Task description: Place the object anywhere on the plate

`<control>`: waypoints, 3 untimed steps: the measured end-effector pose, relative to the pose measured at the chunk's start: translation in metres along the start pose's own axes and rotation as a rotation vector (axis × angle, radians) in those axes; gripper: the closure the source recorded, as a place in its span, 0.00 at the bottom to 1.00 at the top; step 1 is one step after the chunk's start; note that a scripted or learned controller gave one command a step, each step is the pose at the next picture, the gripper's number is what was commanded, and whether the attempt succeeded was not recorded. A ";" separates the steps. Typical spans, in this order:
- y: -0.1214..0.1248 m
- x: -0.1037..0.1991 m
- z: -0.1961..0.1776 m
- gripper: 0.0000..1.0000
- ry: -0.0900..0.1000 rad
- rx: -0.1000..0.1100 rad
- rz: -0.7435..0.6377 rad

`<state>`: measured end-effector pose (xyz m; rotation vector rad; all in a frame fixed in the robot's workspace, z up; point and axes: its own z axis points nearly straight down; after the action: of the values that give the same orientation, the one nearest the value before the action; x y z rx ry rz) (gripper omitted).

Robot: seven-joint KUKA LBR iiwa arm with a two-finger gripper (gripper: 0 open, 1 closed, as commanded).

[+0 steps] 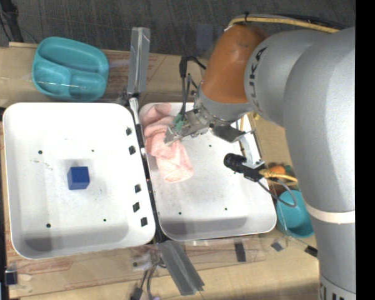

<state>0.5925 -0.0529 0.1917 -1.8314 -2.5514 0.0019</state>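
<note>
Camera view: gripper (178, 130) low in right bin (237, 220), over pink cloth (165, 149); grip state can't tell. Blue cube (79, 177) far left, in left bin (25, 124). Teal plate (70, 67) up-left, outside the 2 bins. Advice: confirm grasp, lift clear of rim before carrying.

Single grey arm (312, 136) enters from the right of the camera view, its broad link filling the right side from top to bottom. Orange band (234, 64) sits above the wrist, near top centre. Wrist is bent down and to the left. Gripper (177, 132) hangs low at the end of the wrist, pointing left and downward, in the upper left part of the right bin. A black cylindrical fitting (237, 164) projects below the wrist.
</note>
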 end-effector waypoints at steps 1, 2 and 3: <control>0.024 0.088 0.000 1.00 0.000 0.001 0.118; 0.005 0.178 0.021 1.00 0.001 0.003 -0.061; 0.050 0.223 0.031 1.00 0.000 0.002 0.075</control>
<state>0.5685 0.1746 0.1602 -1.9246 -2.4803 0.0050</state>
